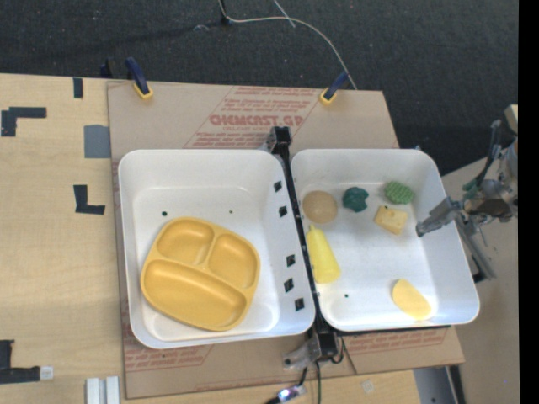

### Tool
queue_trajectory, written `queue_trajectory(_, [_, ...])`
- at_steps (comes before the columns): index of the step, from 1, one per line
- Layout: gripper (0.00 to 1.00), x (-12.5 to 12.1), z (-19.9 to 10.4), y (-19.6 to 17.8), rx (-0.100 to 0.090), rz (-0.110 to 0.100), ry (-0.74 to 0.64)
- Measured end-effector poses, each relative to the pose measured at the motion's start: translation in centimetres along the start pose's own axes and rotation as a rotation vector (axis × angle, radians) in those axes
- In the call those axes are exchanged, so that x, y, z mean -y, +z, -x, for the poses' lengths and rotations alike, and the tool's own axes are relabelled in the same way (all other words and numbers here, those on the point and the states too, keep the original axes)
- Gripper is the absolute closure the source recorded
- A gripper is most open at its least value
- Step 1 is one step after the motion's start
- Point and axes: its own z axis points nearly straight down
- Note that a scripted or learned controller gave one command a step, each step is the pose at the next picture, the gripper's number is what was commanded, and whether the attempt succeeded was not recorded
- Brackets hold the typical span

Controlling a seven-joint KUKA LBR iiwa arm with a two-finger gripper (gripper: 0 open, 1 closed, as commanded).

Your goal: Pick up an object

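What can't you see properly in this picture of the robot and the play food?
- Pincer, camera view: small and blurred at the right bin's edge, so open or shut can't be told.
- Arm: cut off by the picture's right edge.
- Dark green piece and light green piece: too small to name.
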Motion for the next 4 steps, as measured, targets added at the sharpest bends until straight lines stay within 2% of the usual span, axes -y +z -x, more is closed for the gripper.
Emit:
queue_trajectory(1, [0.0, -0.2, 0.0, -0.6, 0.003, 0.01, -0.004])
queue_trajectory(2, [0.0, -0.8, 0.3, 5.6, 0.002, 0.007, -0.004])
queue_trajectory(3, [0.0, 0.0, -0.5, 11.4, 0.0, 0.004, -0.004])
queue_trajectory(4, [0.0, -0.1, -0.5, 16.7, 0.004, 0.011, -0.004])
